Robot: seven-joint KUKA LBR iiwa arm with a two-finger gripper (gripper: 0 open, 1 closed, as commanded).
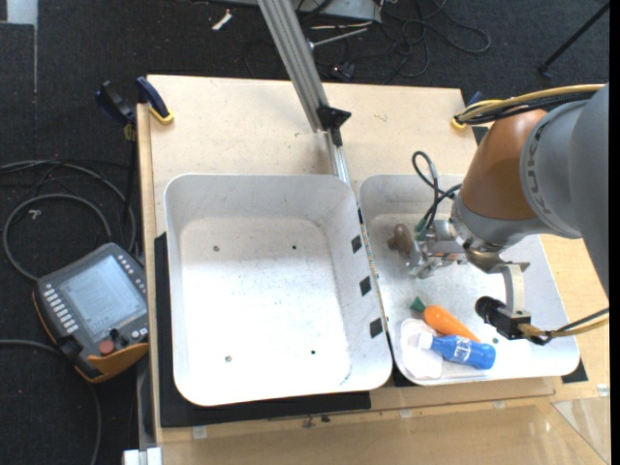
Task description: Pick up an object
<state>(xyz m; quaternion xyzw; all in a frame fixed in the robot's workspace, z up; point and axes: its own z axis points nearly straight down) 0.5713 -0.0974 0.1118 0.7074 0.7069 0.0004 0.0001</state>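
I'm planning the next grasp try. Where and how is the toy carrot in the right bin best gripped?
Probably across the middle of the carrot, coming straight down, fingers closing across its narrow width. It lies flat and slanted, its green tip up-left. The blue bottle lies close along its lower side, so the upper-right half looks freer.

A pale wooden bench [252, 124] stands on dark carpet [68, 85] strewn with black cables [39, 226], a handheld control pad [92, 303] lying beside it.

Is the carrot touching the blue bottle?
Touching: in the camera view the carrot lies against the blue bottle, no gap between them.
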